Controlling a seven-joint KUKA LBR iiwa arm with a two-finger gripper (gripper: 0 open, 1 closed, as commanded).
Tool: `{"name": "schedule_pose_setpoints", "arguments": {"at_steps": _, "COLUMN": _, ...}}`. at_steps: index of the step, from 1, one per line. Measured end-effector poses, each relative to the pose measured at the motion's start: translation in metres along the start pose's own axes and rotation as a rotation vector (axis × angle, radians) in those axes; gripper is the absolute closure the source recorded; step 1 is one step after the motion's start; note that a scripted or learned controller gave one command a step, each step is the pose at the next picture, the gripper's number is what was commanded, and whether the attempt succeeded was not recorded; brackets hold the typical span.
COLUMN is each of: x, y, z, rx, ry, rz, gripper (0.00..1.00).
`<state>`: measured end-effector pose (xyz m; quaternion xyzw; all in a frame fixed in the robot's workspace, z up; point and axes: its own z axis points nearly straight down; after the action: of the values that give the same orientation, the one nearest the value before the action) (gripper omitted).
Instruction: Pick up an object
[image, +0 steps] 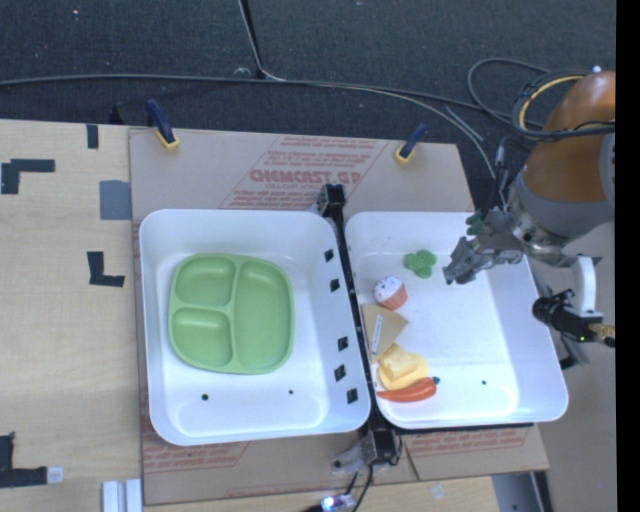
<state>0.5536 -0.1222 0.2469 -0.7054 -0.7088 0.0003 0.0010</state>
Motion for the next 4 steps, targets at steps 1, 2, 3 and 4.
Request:
{"name": "schedule_pose_setpoints", "arguments": {"at_steps": 1, "x": 0.053, "y": -0.009, "z": -0.006, "rx": 0.0, "ry": 0.0, "rz": -0.001, "gripper": 1.0}}
{"name": "schedule_pose_setpoints", "arguments": {"at_steps": 2, "x": 0.109, "y": -0.017, "z": 0.01, "rx": 0.002, "ry": 0.0, "rz": -0.001, "gripper": 1.0}}
{"name": "schedule_pose_setpoints", "arguments": {"at_steps": 3, "x": 0.163, "y": -0.03, "z": 0.024, "rx": 0.002, "ry": 0.0, "rz": -0.001, "gripper": 1.0}}
{"name": "schedule_pose_setpoints", "arguments": {"at_steps": 4, "x": 0.217, "y": -0.04, "z": 0.014, "rx": -0.001, "ry": 0.0, "rz": -0.003, "gripper": 1.0}}
